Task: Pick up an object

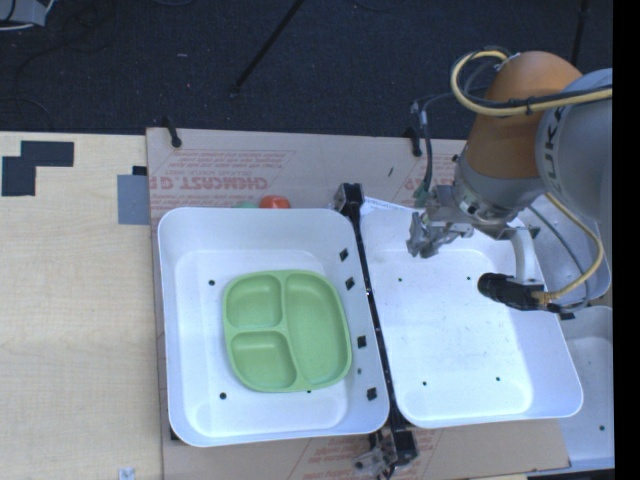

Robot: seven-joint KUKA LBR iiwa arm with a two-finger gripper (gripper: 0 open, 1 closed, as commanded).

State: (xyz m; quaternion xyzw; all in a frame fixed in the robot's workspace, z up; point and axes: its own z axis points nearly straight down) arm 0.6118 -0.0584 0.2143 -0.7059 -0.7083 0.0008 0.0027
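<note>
Basically, the gripper (428, 240) hangs over the far end of the right bin (470, 338); can't tell its state. Only pickable thing is the green plate (287, 330), lying flat in the left bin (190, 268), well off to the gripper's left and nearer the camera, across the divider.

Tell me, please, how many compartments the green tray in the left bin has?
3. The green tray has one long compartment along its right side and two smaller ones stacked on its left, upper and lower.
</note>
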